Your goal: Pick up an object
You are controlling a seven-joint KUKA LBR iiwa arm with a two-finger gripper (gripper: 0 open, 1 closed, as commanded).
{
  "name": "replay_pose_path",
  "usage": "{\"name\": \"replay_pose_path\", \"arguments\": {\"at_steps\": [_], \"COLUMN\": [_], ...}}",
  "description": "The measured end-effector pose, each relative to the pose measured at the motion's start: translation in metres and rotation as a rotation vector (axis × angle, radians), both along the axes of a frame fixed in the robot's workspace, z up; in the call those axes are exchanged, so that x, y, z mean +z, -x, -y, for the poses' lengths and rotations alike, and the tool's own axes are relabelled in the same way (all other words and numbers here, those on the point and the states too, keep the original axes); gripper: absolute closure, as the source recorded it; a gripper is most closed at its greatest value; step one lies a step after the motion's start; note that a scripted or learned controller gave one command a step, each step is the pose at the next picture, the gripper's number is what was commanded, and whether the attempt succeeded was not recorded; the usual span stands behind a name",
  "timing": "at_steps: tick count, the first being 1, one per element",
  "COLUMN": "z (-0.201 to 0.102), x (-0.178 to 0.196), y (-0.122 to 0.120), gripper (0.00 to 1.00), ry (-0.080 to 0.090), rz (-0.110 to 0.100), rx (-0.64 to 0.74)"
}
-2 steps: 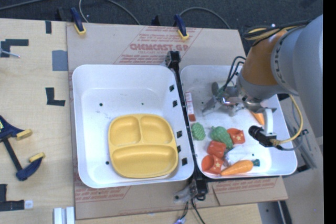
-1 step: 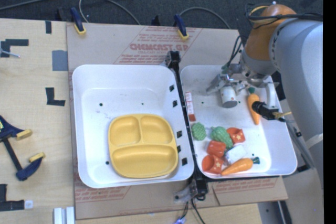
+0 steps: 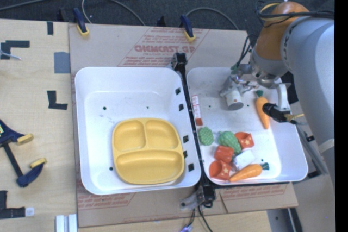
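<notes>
Nothing lifted yet: hand (image 3: 235, 94) low over the right bin (image 3: 288, 168), fingers' state impossible to tell, no object visibly between them. Just beside hand, a slim orange carrot (image 3: 262, 112). Nearer the bin's front wall, glossy plastic vegetables (image 3: 231, 152) heaped together: rounded green, red, orange shapes. Grasp still wholly ahead.

From my remote station, I see two smooth, glossy white plastic bins (image 3: 87, 89) on a matt brown cardboard sheet (image 3: 157, 46) over a pale wood-grain bench (image 3: 32, 73). A matt yellow plastic divided plate (image 3: 148, 150) lies in one; shiny plastic toy vegetables (image 3: 231, 152) in the other. The arm's (image 3: 310, 62) grey shell looks smooth and satin.
</notes>
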State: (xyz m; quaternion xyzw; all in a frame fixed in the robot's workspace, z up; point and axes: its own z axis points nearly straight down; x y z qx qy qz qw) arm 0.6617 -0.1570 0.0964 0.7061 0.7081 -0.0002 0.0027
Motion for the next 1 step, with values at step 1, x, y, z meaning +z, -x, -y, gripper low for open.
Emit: {"name": "replay_pose_path", "arguments": {"at_steps": [1], "z": [-0.0977], "x": [0.0884], "y": [0.0353], "gripper": [1.00], "ry": [-0.005], "rz": [-0.003], "rx": [0.000]}}
